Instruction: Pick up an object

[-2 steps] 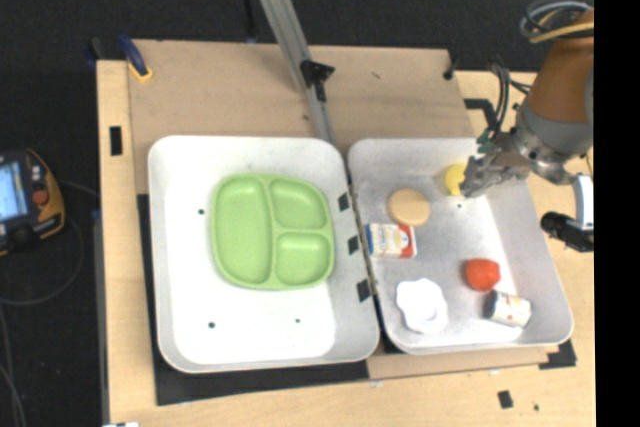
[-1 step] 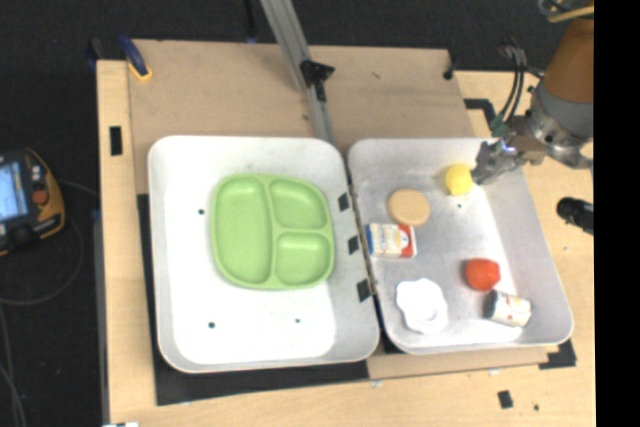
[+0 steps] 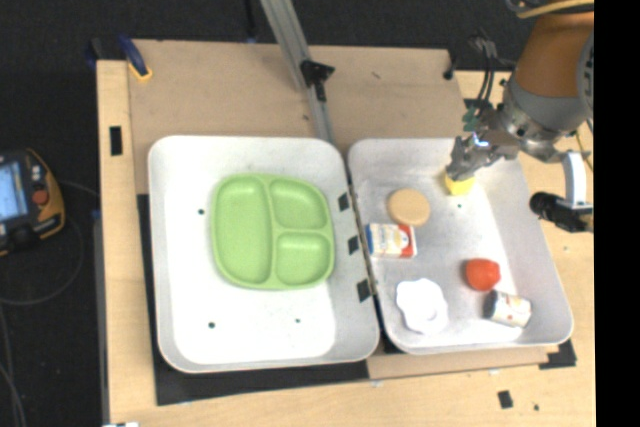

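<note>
My gripper [image 3: 466, 161] hangs over the far part of the right bin [image 3: 520, 215], directly above a small yellow block [image 3: 458, 183] that touches its tip. Nearer in the same bin lie a tan round disc [image 3: 409, 207], a red and white carton [image 3: 390, 240], a red ball-like object [image 3: 482, 273], a white lumpy object [image 3: 421, 303] and a small white tube with a dark cap [image 3: 508, 309]. The arm's orange band [image 3: 552, 55] shows at the upper right.
The left bin [image 3: 180, 315] bears a green three-compartment tray [image 3: 272, 231]. A grey metal pole [image 3: 280, 10] slants from the top of the view down to the gap between the bins. A handheld device [image 3: 22, 195] lies off the bench at the left.
</note>
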`<state>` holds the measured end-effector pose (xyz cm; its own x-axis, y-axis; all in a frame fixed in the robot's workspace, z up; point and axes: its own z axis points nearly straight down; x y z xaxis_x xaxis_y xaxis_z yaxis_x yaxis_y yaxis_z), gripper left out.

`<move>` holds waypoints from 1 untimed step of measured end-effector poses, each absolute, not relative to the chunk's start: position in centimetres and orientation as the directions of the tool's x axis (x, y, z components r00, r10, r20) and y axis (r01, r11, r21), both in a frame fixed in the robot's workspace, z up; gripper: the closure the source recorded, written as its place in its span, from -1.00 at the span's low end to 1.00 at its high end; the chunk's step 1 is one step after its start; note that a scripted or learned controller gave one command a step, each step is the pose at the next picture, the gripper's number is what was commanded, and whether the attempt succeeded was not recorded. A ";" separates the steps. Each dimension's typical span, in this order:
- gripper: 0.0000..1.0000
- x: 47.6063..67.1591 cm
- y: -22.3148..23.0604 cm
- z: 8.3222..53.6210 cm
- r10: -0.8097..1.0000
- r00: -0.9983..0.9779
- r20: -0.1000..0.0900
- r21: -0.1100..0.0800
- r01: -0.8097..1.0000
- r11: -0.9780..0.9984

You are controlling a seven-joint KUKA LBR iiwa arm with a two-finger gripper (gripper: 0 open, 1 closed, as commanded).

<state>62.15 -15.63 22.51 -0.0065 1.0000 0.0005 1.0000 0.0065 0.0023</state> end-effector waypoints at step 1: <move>1.00 63.3 -10.4 23.9 1.000 -0.007 0.001 0.003 1.000 0.007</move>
<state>63.32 -10.39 23.91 -0.0074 1.0000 0.0007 1.0000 0.0074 0.0035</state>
